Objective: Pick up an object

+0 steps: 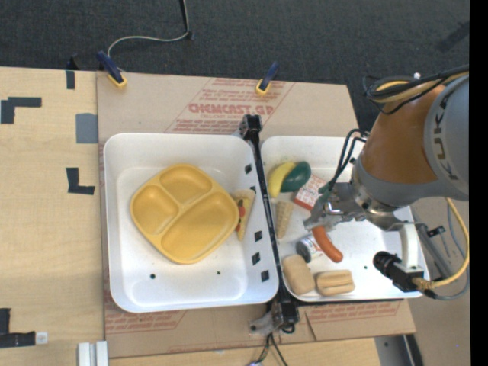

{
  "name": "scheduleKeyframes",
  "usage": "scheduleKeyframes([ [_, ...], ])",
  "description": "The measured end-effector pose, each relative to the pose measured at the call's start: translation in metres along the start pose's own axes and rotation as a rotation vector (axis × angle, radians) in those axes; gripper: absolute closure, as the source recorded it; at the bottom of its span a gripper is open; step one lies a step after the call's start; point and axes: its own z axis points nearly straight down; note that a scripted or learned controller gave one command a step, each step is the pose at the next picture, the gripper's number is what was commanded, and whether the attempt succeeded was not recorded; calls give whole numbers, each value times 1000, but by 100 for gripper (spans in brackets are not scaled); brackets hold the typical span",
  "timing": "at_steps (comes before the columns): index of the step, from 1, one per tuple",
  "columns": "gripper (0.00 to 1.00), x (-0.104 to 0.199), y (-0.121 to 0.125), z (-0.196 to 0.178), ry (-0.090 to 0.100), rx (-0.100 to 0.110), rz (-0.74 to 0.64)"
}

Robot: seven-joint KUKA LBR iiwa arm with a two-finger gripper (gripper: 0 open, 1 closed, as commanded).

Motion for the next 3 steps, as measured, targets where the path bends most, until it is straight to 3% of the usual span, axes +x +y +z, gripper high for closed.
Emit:
scheduleKeyframes([
  [1, 100, 36, 0, -19, 0, 0, 0],
  [2, 100, 8, 0, -21, -1, 1, 2],
  [3, 100, 49, 0, -18, 0, 1, 1],
])
